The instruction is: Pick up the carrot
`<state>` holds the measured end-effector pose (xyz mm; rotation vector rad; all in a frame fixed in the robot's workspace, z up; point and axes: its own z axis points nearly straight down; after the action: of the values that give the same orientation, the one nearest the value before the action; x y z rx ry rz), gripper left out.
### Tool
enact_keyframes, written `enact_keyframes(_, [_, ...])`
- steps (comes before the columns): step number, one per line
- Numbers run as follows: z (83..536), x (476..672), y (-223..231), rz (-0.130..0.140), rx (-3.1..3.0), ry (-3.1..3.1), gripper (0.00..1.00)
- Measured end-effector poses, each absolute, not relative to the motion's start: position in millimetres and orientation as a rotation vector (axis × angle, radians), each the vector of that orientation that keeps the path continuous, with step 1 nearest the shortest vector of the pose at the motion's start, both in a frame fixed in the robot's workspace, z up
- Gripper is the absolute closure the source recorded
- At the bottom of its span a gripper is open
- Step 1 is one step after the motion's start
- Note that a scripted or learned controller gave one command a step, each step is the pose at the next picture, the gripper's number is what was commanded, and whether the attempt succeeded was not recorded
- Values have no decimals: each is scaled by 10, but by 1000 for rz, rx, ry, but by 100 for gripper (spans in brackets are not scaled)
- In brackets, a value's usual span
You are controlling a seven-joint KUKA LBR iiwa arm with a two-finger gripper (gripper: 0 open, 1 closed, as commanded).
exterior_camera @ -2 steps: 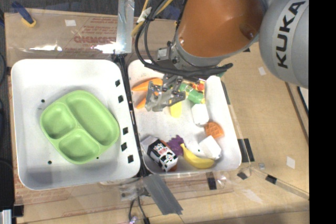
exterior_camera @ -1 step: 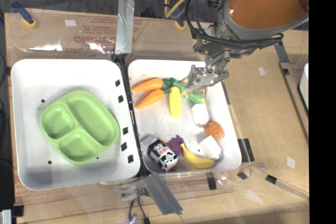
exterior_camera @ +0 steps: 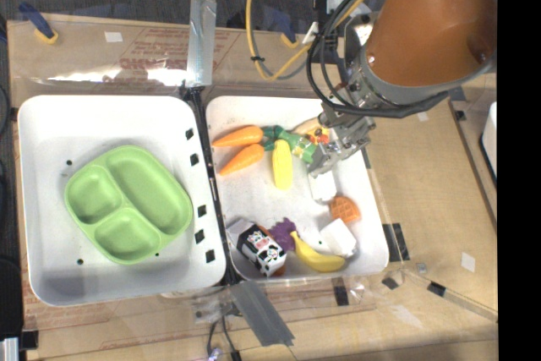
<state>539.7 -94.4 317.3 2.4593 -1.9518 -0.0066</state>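
We are looking down on two shallow white bins sitting side by side on the bench. In the left bin [exterior_camera: 42, 182] a green divided plate [exterior_camera: 127, 203] is lying near the middle, tilted a little against the bin's edges. The right bin [exterior_camera: 254, 110] is holding the clutter. Two carrots are resting at its upper left, just beside each other: the upper carrot [exterior_camera: 238, 136] is lying almost level with its green top [exterior_camera: 275, 136] pointing right, and the lower carrot [exterior_camera: 242, 158] is slanting below it. Just right of them a yellow corn cob [exterior_camera: 281, 165] is standing on end in our view, touching the greenery.

The arm is reaching in from the right, its orange band [exterior_camera: 431, 25] looming over the bin's upper right corner. The gripper [exterior_camera: 331, 150] is hanging over the right part of the bin, near the corn and apart from both carrots — nothing is sitting between its fingers that we can make out, and we cannot tell how its jaws stand.

Lower down, an orange lumpy piece [exterior_camera: 345, 209] is lying beside a white block [exterior_camera: 338, 236], a banana [exterior_camera: 318, 255] is curving along the bottom wall, and a small cow-patterned carton [exterior_camera: 262, 249] is sitting next to a purple item [exterior_camera: 284, 234] — too small for us to name.
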Motion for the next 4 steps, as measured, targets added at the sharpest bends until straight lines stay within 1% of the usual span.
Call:
enact_keyframes(1, [3427,4991,-1135,2,2760,-1503,100])
enact_keyframes(2, [2966,4920,-1599,-9,2901,-1204,100])
enact_keyframes(3, [3025,4844,-1350,-8,2981,-992,100])
enact_keyframes(4, [2789,4879,-1637,4,3092,-576,100])
